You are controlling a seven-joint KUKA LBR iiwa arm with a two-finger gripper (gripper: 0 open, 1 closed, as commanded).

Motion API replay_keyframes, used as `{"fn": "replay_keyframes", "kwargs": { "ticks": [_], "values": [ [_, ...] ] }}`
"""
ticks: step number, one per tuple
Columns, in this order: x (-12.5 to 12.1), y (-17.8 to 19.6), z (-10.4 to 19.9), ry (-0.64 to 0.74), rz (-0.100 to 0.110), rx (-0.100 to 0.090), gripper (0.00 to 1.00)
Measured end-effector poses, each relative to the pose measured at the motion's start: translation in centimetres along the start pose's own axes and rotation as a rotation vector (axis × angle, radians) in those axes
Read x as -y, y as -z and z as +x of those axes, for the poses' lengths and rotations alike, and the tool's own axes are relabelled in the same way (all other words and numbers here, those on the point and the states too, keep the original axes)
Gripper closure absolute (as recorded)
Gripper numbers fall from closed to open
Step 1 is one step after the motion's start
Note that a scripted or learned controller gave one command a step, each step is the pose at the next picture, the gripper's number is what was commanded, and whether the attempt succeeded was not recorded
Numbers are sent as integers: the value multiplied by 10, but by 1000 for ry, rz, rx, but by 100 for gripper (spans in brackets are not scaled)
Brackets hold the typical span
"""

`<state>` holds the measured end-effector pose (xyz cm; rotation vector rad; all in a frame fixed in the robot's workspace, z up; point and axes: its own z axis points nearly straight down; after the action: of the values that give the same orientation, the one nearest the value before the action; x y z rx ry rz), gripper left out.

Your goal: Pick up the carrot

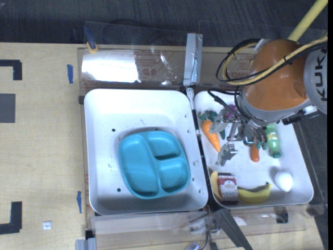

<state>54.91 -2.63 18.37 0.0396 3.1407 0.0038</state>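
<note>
White left bin point(104, 108) on a pale wood bench point(41, 139), holding a blue plate point(154, 163) with three parts, set a bit near of the middle. Clear plastic sheet point(135, 61) at the far side of that bin. Then the right bin point(304, 184), touching the left one along the middle wall. Orange carrot point(212, 135) lying at the far left of the right bin, close to that wall, thin end pointing near. Just right of it, the gripper point(229, 152), hanging under the grey arm with its big orange band point(276, 77); nothing seen between the fingers, and cannot tell if spread or pressed together, too small and dark. Small red and white box point(228, 187) near the front, touching a yellow banana point(250, 193). Little orange-red thing point(254, 153) and a green thing point(272, 141) further right. White egg point(284, 181) at the near right.
</note>
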Motion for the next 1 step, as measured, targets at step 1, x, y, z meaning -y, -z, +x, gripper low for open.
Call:
{"fn": "replay_keyframes", "kwargs": {
  "ticks": [1],
  "values": [
    [33,0,-34,-106,1,5,0]
  ]
}}
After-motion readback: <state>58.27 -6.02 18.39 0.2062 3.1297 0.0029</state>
